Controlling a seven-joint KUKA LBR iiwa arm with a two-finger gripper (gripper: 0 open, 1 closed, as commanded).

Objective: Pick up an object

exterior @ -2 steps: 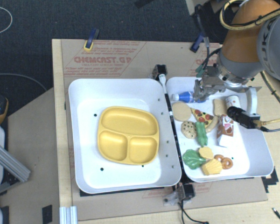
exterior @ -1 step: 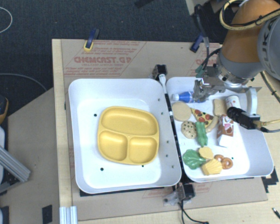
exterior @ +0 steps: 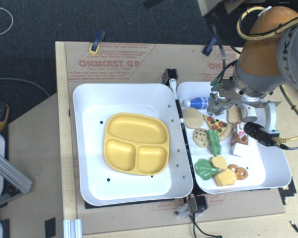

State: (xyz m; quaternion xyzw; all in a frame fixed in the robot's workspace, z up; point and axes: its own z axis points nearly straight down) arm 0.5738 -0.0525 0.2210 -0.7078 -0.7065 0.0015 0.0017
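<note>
**Over the right bin: arm low above the toy food, nothing seen held**

In the right bin (exterior: 275, 175), the arm (exterior: 265, 48) reaches in from the right, its orange band uppermost and its gripper (exterior: 219, 107) low over the bin's upper half. The tool's state cannot be told: its lower end is lost against the objects beneath it, and no item is seen clamped in it.

Contents of the right bin, all small toy foods:
- a blue and white bottle (exterior: 196, 103) lying near the upper left corner, just beside the gripper;
- a tan round piece (exterior: 192, 118) below the bottle;
- a pizza slice (exterior: 217, 124) directly under the gripper;
- a chocolate-chip cookie (exterior: 200, 137) near the left wall;
- a green pod (exterior: 214, 143) beside the cookie;
- a red and white wedge (exterior: 240, 135) toward the right;
- a green leaf (exterior: 204, 168), yellow pieces (exterior: 222, 170) and a small doughnut (exterior: 240, 172) clustered near the lower edge.

The left bin (exterior: 89, 133) holds a yellow compartment tray (exterior: 136, 144), lying flat near its centre, well apart from the arm.
</note>
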